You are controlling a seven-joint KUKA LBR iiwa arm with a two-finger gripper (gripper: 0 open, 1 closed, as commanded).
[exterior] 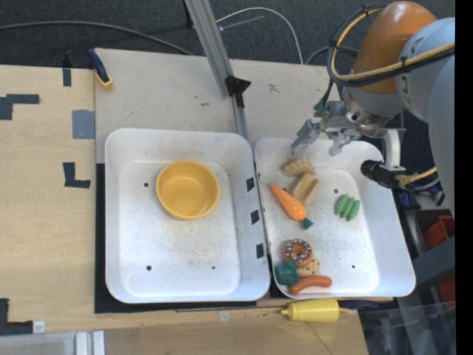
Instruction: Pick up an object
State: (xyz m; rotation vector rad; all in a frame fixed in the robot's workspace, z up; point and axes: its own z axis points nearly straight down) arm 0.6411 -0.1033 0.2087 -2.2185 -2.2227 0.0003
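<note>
Pincer (319, 140) hangs over the far edge of the right bin (384, 268), fingers spread apart, nothing between them. One finger tip sits at the left, the other toward the right; the gap between them is bare bin rim and floor. State: released.

Step in hand, as I judge it: approach. No grasp made yet, and no object lifted.

Candidates, placed from the pincer:
- Tan bread-like piece (298, 167), just below and slightly left of the pincer. Nearest thing.
- Second tan piece (306, 188), below that, touching or nearly touching the first; cannot tell which.
- Toy carrot (289, 203), further below and to the left, lying at a slant.
- Green pod-shaped toy (346, 207), below and to the right, apart from the rest.
- Toy doughnut (298, 251), a green piece (285, 274) and a red sausage (311, 282), clustered well below, at the near edge of the bin.

Left bin (133, 272), well to the pincer's left, carries a yellow bowl (188, 189). Yellow mustard bottle (315, 310) lies on the table (44, 198) outside the bins, far below.

Next move, judged: a short shift down-left to centre over the nearest tan piece, then descend with fingers straddling its narrow side. Risk: the neighbouring tan piece crowds one finger.
</note>
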